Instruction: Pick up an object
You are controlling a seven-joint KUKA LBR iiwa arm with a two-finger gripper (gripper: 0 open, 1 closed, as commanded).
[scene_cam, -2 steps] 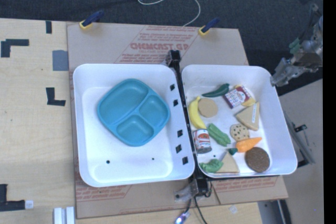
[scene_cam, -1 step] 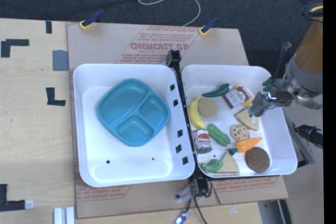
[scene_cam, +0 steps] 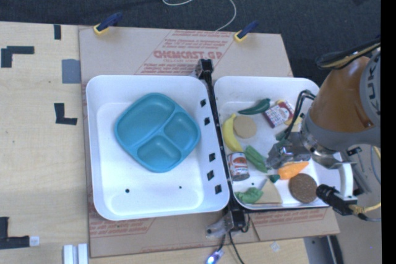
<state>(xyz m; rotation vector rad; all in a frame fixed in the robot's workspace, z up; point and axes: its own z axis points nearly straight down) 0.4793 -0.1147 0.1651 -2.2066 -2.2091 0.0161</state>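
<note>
Red print on the cardboard sheet [scene_cam: 185, 52] under the bins, upside down from here, looks like "CHEMCAST GP" in the big line. Smaller lines around it too blurry to read. Labels on the small can [scene_cam: 239, 166] and red packet [scene_cam: 278, 113] unreadable too.

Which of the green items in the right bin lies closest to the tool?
The green pod beside the small can, just left of the tool; the others lie at the bin's top and bottom.
</note>
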